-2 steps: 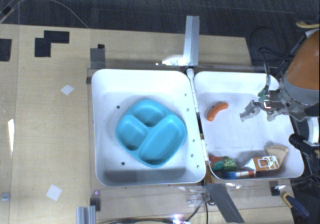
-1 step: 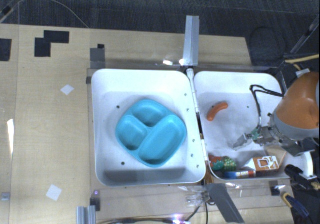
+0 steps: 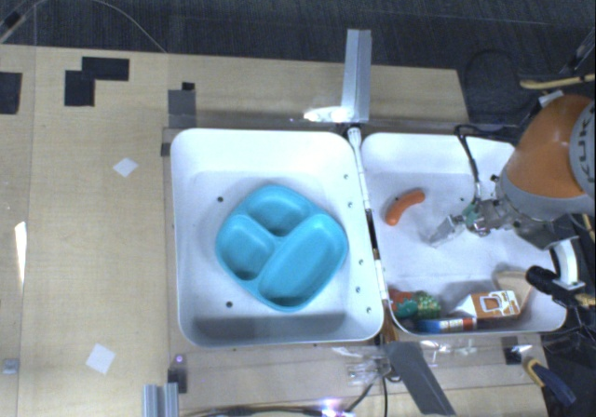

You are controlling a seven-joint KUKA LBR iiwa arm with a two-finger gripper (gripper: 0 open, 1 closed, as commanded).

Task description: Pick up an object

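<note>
Orange sausage lies in the right bin, slanting up to the right. The jaws hang just beside it, lower right, holding nothing. I cannot tell if they are open.

Both bins are plain white, the left bin and the right bin alike. A bright sky-blue divided plate lies in the left one. The sausage is orange-red. The small carton shows orange and white. The table is pale wood with black squares.
</note>
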